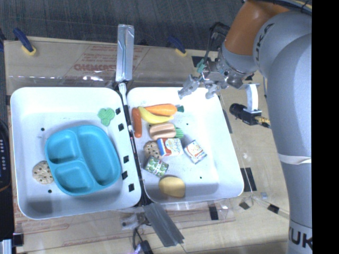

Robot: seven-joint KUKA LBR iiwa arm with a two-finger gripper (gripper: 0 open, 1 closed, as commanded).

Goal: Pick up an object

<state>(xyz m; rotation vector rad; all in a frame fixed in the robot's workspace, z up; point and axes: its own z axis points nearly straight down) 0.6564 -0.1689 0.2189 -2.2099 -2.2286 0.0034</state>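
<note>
My gripper hangs over the far right corner of the right bin, its fingers spread open with nothing between them. Below and left of it the bin holds a carrot, a banana, a hot dog sausage, a hot dog in a bun, a small carton, a red and white packet, a cookie, a green can and a potato. The gripper touches none of them.
The left bin holds a blue divided plate, a green leafy toy and a cookie. A metal divider bar stands between the bins at the back. Blue clamps hold the cardboard behind.
</note>
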